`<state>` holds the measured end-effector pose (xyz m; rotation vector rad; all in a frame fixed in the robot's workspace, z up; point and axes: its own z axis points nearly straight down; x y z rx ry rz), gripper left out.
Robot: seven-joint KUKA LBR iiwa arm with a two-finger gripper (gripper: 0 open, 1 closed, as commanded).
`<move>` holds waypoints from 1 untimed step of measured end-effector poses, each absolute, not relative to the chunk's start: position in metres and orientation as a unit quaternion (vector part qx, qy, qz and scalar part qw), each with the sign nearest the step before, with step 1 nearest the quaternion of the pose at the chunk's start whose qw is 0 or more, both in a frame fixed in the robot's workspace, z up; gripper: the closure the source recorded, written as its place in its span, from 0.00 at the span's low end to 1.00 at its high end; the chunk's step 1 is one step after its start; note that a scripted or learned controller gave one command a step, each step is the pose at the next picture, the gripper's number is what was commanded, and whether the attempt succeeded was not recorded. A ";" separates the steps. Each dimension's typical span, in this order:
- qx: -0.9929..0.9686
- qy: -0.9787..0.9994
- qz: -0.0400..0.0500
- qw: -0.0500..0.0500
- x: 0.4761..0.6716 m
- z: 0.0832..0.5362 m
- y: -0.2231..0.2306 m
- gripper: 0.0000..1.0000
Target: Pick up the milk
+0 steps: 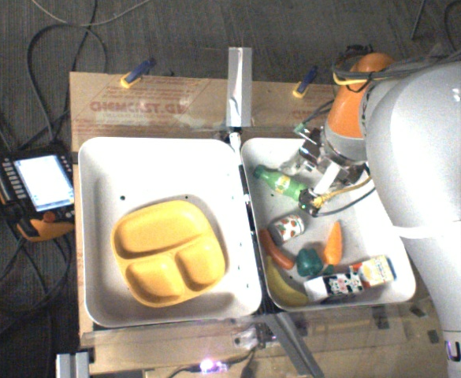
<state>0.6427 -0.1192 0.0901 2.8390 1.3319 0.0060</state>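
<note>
The milk (350, 280) is a white carton with an orange end and dark print. It lies on its side at the front right of the right bin (388, 223). My gripper (306, 162) hovers over the back of that bin, well behind the carton and apart from it. Just to the gripper's left lies a green bottle (280, 183). The wrist and the grey arm cover the bin's back right corner.
Around the milk lie a carrot (333, 243), a green pepper (309, 260), a banana (282, 283), a red sausage (276, 250) and a small strawberry-print can (287, 227). A yellow sectioned plate (169, 250) sits in the left bin (104, 179).
</note>
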 end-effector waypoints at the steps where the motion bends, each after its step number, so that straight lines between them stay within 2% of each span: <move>1: 0.905 0.426 -0.001 0.003 0.642 0.099 -0.120 1.00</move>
